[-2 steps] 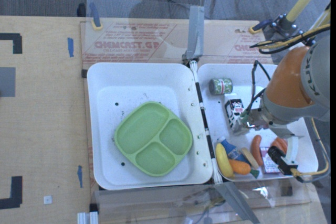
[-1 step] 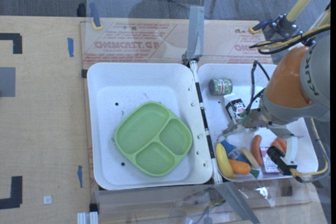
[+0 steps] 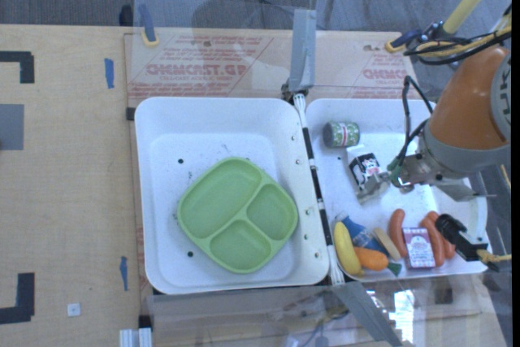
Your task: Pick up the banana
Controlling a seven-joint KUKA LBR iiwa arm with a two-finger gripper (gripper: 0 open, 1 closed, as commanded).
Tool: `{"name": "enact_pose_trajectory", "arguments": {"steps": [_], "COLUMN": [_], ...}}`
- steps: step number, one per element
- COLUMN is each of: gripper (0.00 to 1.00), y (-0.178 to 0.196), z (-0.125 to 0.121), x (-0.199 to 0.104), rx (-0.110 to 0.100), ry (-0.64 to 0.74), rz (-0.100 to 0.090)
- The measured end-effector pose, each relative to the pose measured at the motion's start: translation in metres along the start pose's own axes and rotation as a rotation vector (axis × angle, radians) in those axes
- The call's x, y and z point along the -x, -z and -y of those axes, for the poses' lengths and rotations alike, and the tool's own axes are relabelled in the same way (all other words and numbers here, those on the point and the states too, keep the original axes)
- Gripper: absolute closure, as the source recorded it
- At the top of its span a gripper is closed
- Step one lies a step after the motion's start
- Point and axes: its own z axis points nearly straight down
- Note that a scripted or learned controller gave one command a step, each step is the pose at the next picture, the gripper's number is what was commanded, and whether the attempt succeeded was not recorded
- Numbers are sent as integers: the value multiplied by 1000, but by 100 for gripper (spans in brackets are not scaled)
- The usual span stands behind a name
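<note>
The arm is reaching in from the right over the right-hand bin (image 3: 479,211), and its gripper (image 3: 374,184) is hanging low in the middle of that bin. I cannot tell from here how it is set; it seems to be down at a small black-and-white item (image 3: 365,168), though the contact is hard to make out. The banana (image 3: 346,248) is lying well apart from it, against the bin's near left corner, just beside an orange carrot (image 3: 373,259). A green can (image 3: 342,133) is sitting farther back. In the left bin (image 3: 162,122) a green divided plate (image 3: 237,214) is resting.
</note>
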Motion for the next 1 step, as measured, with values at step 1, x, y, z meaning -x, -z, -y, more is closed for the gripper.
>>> {"name": "enact_pose_trajectory", "arguments": {"steps": [1], "gripper": [0], "y": [-65], "z": [31], "x": [-9], "rx": [9], "ry": [242], "rz": [3]}}
